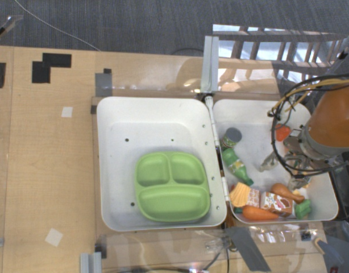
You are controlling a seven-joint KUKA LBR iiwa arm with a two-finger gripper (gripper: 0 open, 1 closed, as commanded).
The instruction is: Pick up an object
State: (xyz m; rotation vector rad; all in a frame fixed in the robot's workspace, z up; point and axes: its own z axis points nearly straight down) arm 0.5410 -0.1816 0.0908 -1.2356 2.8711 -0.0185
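The wooden bench [44, 169] stretches away to the left of the gripper, well beyond both bins. The left white bin [115, 129] lies well to the gripper's left, and the right white bin [254, 121] sits directly beneath it. The grey arm [333, 124], with its orange band, comes in from the right and hangs over the right half of that bin, with black cables looping around the wrist. A green divided plate [171, 186] lies flat in the left bin, far to the left of the gripper and a little nearer the camera. The gripper [293, 162] is low over the right bin's floor, but the wrist and cables mask it, so I cannot tell whether it is released or clenched, and nothing is seen held in it. All the pickable objects are in the right bin. A green bottle [236, 165] lies tilted to the gripper's left, along the bin's left wall. A printed snack packet [271, 201] lies just below the gripper, with a carrot [260, 213] touching its lower edge and an orange-brown drumstick-like piece [287, 192] beside it. A yellow piece [239, 194] lies below-left, touching the packet. A grey round cap [233, 135] rests up-left, above the bottle. A small red-orange piece [283, 133] is just above the gripper, and a small green piece [302, 209] lies below it.
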